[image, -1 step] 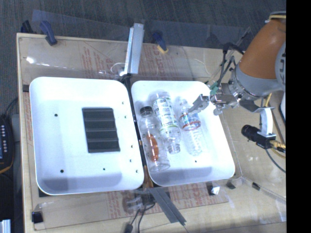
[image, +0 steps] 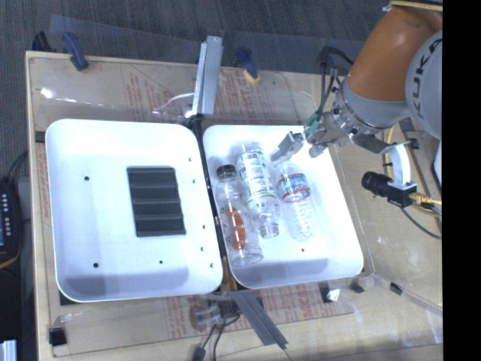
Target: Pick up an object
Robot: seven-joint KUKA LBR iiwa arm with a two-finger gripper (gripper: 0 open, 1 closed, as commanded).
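Three clear plastic bottles lie side by side in the right bin (image: 342, 256). One has a black cap and orange contents (image: 234, 222). The middle bottle carries a white and green label (image: 258, 183). The third has a red and blue label (image: 295, 198). My gripper (image: 299, 144) hangs over the bin's far right corner, just above and beyond the red-labelled bottle. Its fingers (image: 285, 146) are spread apart and hold nothing.
In the left bin (image: 68, 201) lies a flat black ribbed rectangular block (image: 155, 200). A metal bar (image: 206, 77) stands up behind the seam between the bins. Blue clamps (image: 75, 51) sit along the bench's far edge.
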